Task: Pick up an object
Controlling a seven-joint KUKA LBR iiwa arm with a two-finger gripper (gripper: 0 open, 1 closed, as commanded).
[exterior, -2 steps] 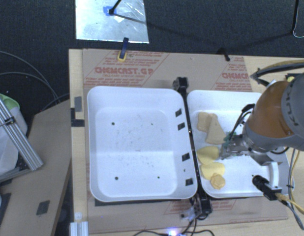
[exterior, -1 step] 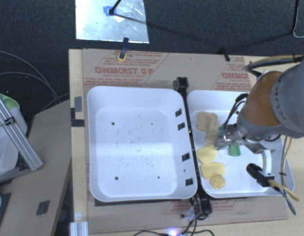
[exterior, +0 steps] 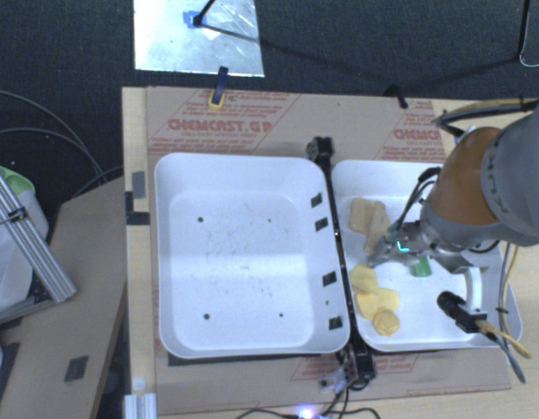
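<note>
On the counter (exterior: 91, 269), two shallow white bins are sitting side by side on a cardboard sheet (exterior: 278, 120) printed with red lettering. The left bin (exterior: 243, 251) is showing its speckled white floor. The right bin (exterior: 400, 177) is holding the loose things. A tan slab (exterior: 367, 215) is lying near this bin's left wall. Three yellow pieces (exterior: 378, 302) are bunching close together below it, toward the near left corner. A small green piece (exterior: 421, 267) is lying just right of the tool.

The tool (exterior: 380, 248) is hanging low over the right bin, between the tan slab and the uppermost yellow piece and just beside both. Whether it is spread or pressed together I cannot tell. The grey arm (exterior: 466, 186), with its orange band, is reaching in from the right and covering much of that bin's right half.

Black clips (exterior: 326, 251) are running along the seam between the bins. Beyond the cardboard, a shiny metal sheet (exterior: 195, 24) is lying on the dark floor, and a blue and yellow clamp (exterior: 219, 90) is sitting at the cardboard's far edge. An aluminium rail (exterior: 30, 234) is slanting across the left side.
</note>
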